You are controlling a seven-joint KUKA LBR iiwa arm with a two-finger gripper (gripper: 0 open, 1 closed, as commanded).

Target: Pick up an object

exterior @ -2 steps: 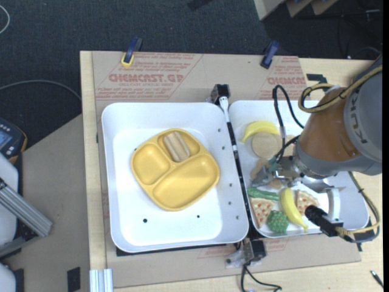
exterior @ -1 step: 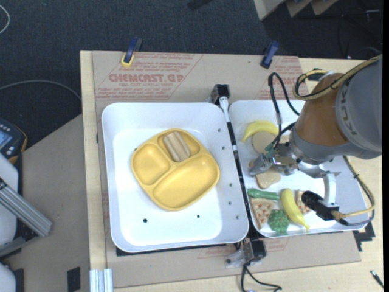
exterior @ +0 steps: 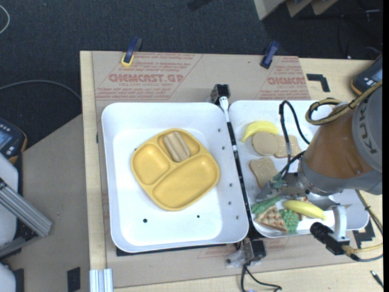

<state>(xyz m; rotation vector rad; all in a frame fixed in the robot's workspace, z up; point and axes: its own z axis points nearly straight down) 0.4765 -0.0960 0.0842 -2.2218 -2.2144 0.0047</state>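
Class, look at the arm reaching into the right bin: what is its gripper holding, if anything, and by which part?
Cannot be told: the gripper is low among the toy foods in the right bin, its hold hidden.

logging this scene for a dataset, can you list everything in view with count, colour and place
bins: 2, white, side by side on the bench
divided plate: 1, yellow, in the left bin
hot dog: 1, tan, in the plate's top compartment
lemon-like piece: 1, yellow, top of the right bin
bread-like slices: about 3, tan, right bin, below the yellow piece
banana: 1, yellow, lower right bin
pizza slice: 1, orange, lower right bin
green food: 1, green, beside the pizza slice
clamps: 2, blue, on the board's far edge
arm: 1, grey and orange, over the right bin
end effector: 1, dark, low among the right bin's items
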